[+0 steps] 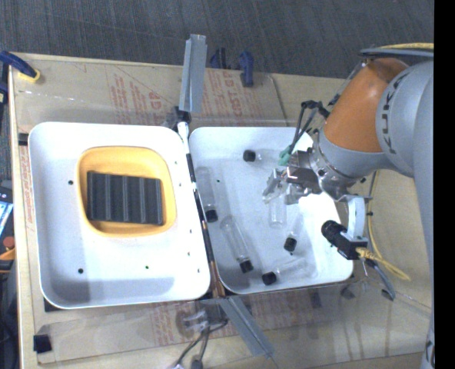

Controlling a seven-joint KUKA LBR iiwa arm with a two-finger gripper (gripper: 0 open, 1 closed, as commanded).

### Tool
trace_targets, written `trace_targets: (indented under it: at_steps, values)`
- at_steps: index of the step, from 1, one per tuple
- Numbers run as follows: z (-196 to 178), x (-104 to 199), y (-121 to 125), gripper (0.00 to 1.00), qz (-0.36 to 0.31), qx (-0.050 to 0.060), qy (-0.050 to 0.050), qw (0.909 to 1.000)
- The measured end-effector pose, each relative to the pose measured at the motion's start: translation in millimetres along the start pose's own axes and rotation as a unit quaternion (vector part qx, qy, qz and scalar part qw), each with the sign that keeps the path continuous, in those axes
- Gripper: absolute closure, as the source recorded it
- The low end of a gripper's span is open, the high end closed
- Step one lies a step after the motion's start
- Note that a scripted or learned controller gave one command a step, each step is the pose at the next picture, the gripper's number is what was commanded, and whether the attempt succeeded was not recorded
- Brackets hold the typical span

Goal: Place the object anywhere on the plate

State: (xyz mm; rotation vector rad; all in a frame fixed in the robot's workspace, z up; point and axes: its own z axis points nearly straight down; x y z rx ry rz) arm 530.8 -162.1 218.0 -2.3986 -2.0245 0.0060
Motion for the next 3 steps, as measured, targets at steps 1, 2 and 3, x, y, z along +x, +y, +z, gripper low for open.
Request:
trace_targets:
  at_steps: [1,2,3]
  values:
    - [8.1,55.9,36.5,1.00,-0.068,-0.001,0.001,0.9977]
    - [27.1,150.8,25.8,1.00,-0.093,0.001,0.000,0.9957]
    - [27.0,150.5,25.9,0.00,-0.093,0.000,0.000,0.9957]
